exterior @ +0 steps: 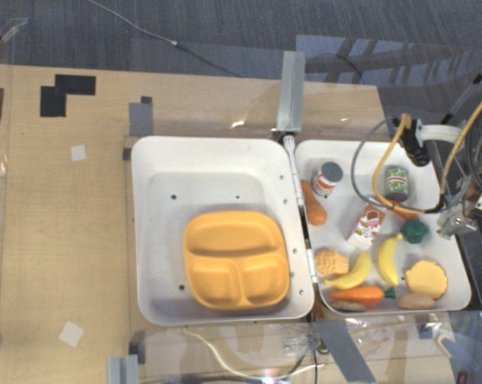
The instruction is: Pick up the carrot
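Carrot (357,296) lies along the right bin's (463,288) near wall, bananas (388,258) crowding it; jaws' state: cannot tell.

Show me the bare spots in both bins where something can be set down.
Left bin: bare floor behind and left of the yellow tray. Right bin: crowded near the front, carrot among bananas; a small bare patch by the can.

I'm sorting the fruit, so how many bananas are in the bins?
2, both in the right bin: one banana lying near the front edge beside the carrot, the other banana just right of it. None looks hidden.
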Robot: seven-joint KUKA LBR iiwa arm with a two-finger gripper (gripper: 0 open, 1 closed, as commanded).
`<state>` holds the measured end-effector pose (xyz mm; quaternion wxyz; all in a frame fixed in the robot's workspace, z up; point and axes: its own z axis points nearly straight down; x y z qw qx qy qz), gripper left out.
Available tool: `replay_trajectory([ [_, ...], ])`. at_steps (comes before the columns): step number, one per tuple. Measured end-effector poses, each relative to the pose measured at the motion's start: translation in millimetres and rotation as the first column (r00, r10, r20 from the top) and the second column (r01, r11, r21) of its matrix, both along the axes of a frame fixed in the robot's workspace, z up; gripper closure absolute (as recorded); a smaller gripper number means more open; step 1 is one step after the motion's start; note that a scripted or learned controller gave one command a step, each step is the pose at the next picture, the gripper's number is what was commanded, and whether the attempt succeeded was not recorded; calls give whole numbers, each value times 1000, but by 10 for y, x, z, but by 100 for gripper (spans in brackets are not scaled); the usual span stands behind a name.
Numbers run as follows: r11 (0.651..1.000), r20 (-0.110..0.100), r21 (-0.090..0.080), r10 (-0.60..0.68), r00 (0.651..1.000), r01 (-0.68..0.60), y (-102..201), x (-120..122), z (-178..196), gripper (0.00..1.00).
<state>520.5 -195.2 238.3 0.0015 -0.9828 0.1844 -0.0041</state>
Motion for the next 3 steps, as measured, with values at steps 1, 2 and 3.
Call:
replay_trajectory([
  [1,993,-12,5,115,993,-115,-90,-80,-979,100],
  [2,1000,2,0,-1,1000,1,522,236,-6,100],
  [3,992,-12,3,124,992,-124,537,-217,-879,100],
])
